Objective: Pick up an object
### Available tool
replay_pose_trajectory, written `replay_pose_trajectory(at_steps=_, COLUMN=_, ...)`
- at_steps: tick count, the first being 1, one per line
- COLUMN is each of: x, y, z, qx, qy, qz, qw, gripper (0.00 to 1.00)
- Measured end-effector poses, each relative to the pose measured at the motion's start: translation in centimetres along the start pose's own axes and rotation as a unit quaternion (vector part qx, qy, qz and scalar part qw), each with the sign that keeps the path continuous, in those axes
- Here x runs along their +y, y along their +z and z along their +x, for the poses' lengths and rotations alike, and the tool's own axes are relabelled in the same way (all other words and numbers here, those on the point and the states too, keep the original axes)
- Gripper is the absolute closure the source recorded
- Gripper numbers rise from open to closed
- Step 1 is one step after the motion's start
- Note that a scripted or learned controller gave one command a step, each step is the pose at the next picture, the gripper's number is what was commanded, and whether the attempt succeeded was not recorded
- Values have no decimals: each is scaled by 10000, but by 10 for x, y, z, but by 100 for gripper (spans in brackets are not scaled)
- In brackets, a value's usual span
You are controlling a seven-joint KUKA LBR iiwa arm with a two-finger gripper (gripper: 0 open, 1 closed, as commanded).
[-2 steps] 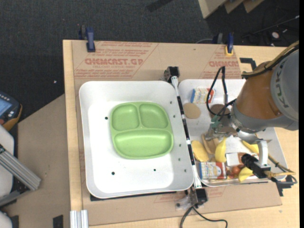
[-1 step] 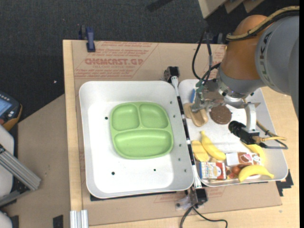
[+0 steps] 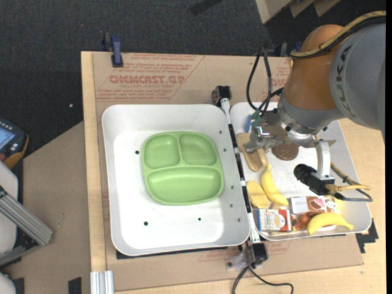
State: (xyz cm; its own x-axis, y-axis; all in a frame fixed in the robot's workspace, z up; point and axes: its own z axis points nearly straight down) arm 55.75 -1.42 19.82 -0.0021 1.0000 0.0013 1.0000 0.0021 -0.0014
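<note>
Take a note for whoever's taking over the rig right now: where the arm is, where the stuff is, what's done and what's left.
Gripper: low over the far left corner of the right bin, just above a tan piece; nothing visibly held.
Things: a banana mid-bin; a second banana and a small carton at the near end. The left bin holds a green plate.
Done: no pick visible yet.
Left: grasp one thing and lift it.

Bulky grey arm (image 3: 358,54) at upper right of the frame, glossy orange band (image 3: 312,72) above the wrist, thin black cables (image 3: 252,78) looping to its left, silvery metal pincer (image 3: 258,139) beneath
</note>
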Motion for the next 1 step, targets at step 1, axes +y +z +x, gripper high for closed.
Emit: replay_pose_trajectory(at_steps=1, x=-13, y=-29, z=-3, qx=-8, qy=10, qz=-27, qw=10000, gripper=100)
